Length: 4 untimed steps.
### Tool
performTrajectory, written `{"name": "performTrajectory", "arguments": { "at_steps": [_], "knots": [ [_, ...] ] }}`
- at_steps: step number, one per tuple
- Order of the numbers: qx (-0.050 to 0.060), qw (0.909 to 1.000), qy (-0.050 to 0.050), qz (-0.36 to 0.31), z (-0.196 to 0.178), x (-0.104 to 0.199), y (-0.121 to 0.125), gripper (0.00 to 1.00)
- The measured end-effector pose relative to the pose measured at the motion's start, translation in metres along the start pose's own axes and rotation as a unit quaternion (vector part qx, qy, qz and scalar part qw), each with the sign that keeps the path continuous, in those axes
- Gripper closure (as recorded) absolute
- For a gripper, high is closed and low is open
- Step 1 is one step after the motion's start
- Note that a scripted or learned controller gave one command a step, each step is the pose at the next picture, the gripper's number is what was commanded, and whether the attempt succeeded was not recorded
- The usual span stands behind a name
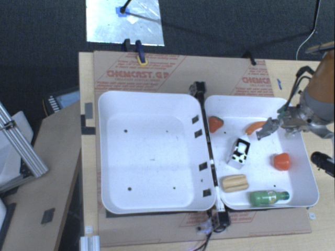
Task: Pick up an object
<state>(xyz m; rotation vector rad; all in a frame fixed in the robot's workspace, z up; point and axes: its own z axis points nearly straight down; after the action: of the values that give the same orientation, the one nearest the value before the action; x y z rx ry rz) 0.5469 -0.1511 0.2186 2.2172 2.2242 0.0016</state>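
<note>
The right bin (301,140) holds several objects. An orange-red piece (215,123) lies near its left wall, and an orange carrot-like piece (255,126) lies further right. A black-and-white toy (239,153) sits in the middle, with a red-orange round object (281,161) to its right. A tan hot-dog bun (234,182) and a green bottle (268,196) lie along the front. My gripper (266,129) reaches in from the right and hangs just right of the carrot-like piece, above the bin floor. Nothing shows in its grasp.
The left bin (152,150) stands beside the right one, with a black hinge strip (207,145) between them. Both rest on a cardboard sheet (157,72). A silver plate (124,14) lies beyond the bench. The arm's grey body (319,106) overhangs the right bin's far right edge.
</note>
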Motion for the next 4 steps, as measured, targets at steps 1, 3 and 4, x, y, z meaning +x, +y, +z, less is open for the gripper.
{"name": "performTrajectory", "arguments": {
  "at_steps": [1,3,4],
  "knots": [
    [-0.002,1.0,0.0,-0.001,-0.011,0.0,0.001,1.0],
    [-0.007,1.0,0.0,-0.002,-0.096,0.106,0.0,1.0],
    [0.0,1.0,0.001,-0.004,-0.084,0.172,-0.006,1.0]
  ]
}}
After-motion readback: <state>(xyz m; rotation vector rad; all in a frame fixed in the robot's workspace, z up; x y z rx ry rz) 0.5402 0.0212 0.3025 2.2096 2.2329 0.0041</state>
